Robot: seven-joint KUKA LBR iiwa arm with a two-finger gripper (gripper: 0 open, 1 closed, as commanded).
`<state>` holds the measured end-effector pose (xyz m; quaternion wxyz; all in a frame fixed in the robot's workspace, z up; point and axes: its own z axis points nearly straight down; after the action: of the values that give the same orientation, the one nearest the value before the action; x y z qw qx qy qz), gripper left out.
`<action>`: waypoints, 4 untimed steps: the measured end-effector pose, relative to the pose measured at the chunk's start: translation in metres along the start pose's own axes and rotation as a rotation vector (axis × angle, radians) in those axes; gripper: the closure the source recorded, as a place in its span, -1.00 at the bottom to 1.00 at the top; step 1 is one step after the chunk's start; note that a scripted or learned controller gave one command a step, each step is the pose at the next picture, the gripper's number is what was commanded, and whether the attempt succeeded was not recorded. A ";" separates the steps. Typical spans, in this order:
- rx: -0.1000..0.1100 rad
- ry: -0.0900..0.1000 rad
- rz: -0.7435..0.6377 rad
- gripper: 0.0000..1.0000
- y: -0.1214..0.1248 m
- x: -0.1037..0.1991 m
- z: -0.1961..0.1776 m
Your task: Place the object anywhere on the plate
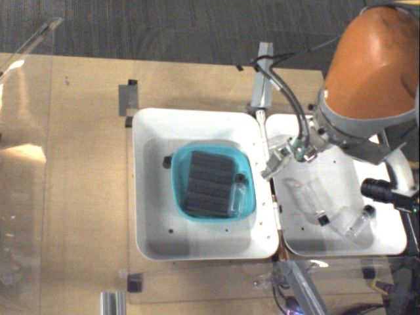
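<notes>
From above, the dark ridged block (pixel 210 184) already lies on the blue plate (pixel 180 195) in the left bin (pixel 147 176), so the job looks done, while the arm (pixel 371 64) hangs over the right bin (pixel 394 241), its gripper (pixel 289 156) too blurry to read, with open room around the plate.

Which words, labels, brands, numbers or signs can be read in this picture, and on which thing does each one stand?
None can be read.
The blue plate, the dark ridged object on it, both white bins and the arm's orange band bear no visible writing.
</notes>
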<state>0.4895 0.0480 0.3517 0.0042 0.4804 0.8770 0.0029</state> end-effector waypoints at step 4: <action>-0.002 -0.005 -0.665 -1.00 -0.035 -0.055 -0.086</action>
<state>0.4886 -0.0168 0.4381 0.0074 0.1680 0.9858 0.0011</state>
